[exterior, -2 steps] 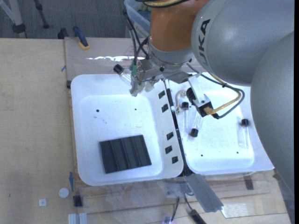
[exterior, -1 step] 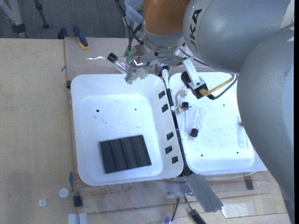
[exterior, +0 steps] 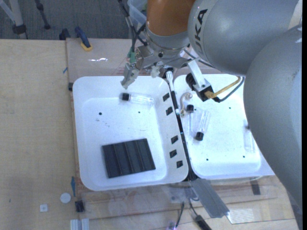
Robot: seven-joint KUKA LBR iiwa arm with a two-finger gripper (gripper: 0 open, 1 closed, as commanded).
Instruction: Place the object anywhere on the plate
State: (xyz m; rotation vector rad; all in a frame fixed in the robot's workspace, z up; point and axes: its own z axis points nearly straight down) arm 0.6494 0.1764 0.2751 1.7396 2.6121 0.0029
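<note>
2 shallow white bins sit side by side on the pale wooden counter [exterior: 33, 128]. On the counter's near left lie a small round white cap [exterior: 65, 198] and a few tiny bits beside it. At the far left edge, a blue-and-yellow clamp [exterior: 83, 39] rests on the brown board under the bins.

Inside the left bin [exterior: 88, 128], a dark ribbed plate [exterior: 128, 157] lies flat in the near half, slightly turned. Toward the far side of that bin lies a clear tube with a black cap [exterior: 135, 98], on its side, well apart from the plate.

Above the far rim of the left bin hangs the tool [exterior: 128, 78], its grey tip pointing down just beyond the tube's capped end; nothing sits between its fingers, and I cannot tell how wide they stand.

Along the seam between the bins runs a row of small black tabs [exterior: 171, 124].

In the right bin [exterior: 230, 162] lie 2 more clear tubes with black caps [exterior: 200, 126], close to the seam.

At the far right the grey arm [exterior: 259, 28] looms large, its orange band [exterior: 168, 8] above the wrist, with the letters "KA" readable on its shell.
</note>
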